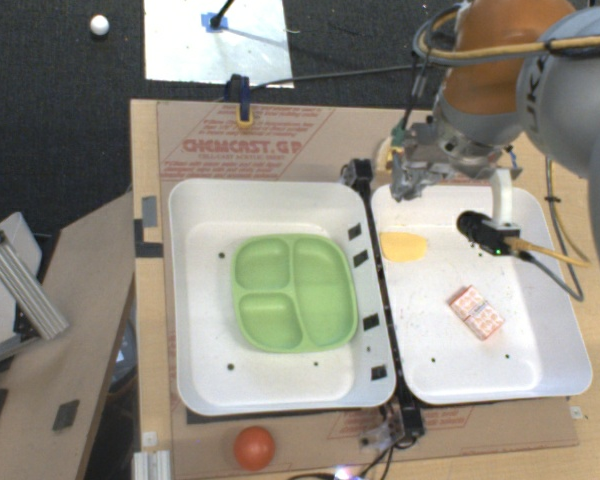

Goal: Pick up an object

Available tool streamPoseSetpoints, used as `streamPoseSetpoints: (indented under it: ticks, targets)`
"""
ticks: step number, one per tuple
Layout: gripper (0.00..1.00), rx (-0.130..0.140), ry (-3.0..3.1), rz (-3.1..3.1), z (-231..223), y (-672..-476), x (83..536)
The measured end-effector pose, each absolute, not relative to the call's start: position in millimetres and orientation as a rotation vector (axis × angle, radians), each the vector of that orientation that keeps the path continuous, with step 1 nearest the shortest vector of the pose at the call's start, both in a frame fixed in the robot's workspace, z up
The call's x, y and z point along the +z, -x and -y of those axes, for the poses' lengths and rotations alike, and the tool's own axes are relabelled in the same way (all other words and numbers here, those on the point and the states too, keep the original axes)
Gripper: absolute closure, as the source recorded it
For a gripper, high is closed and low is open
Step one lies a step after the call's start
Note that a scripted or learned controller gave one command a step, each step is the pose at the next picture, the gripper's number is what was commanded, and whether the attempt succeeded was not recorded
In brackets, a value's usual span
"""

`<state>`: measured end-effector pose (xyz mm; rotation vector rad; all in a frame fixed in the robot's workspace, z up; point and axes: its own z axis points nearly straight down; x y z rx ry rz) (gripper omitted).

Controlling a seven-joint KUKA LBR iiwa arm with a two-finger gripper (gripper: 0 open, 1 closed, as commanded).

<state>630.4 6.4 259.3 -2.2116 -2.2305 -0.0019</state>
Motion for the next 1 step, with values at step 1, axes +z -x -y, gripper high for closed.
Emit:
streamPoseSetpoints:
  ticks: [1]
  targets:
    - [1.00,-0.002,2.210,2.231,-65.1,-627.1,245.0]
